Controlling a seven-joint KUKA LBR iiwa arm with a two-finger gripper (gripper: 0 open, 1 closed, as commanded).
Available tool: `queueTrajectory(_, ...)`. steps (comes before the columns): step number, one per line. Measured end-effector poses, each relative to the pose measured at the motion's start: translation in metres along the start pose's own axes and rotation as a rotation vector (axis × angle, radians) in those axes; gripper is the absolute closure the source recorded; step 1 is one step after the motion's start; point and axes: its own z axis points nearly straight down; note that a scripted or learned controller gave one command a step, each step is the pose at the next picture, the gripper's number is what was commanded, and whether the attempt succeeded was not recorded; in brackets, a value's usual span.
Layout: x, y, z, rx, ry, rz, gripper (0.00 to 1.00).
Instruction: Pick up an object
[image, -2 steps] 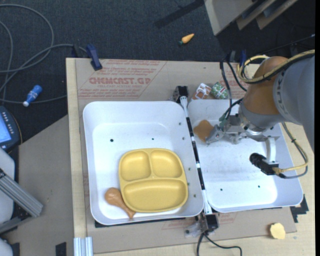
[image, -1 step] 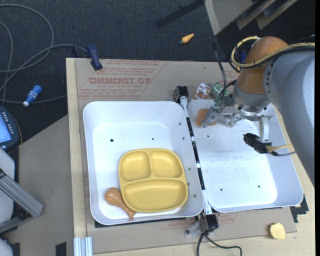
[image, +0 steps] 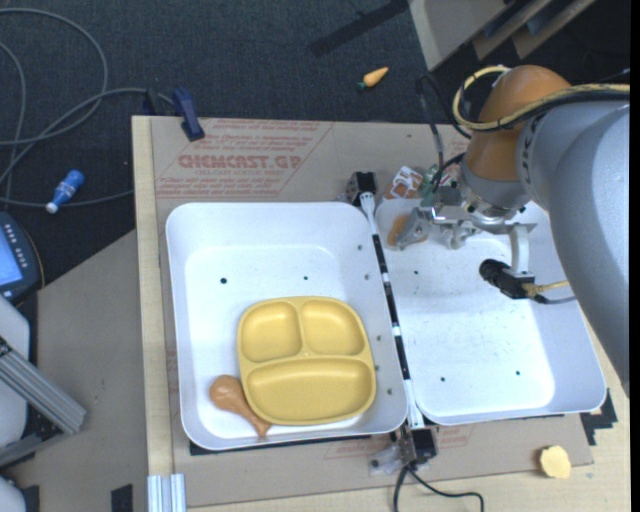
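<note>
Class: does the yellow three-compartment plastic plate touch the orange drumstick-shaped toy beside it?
Touching. The camera view shows the toy tucked against the plate's lower-left rim, no gap.

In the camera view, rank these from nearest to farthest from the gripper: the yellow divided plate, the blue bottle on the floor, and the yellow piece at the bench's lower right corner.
Measured from the gripper, at the right bin's far edge:
1. Yellow divided plate, in the left bin.
2. Yellow piece, on the bench beyond the right bin's near corner.
3. Blue bottle, on the dark floor at far left.
</note>
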Motion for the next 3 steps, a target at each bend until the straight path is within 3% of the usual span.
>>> queueTrajectory(3, 0.0005, -0.0005, -0.0001, 0.002, 0.0, 0.001, 0.0)
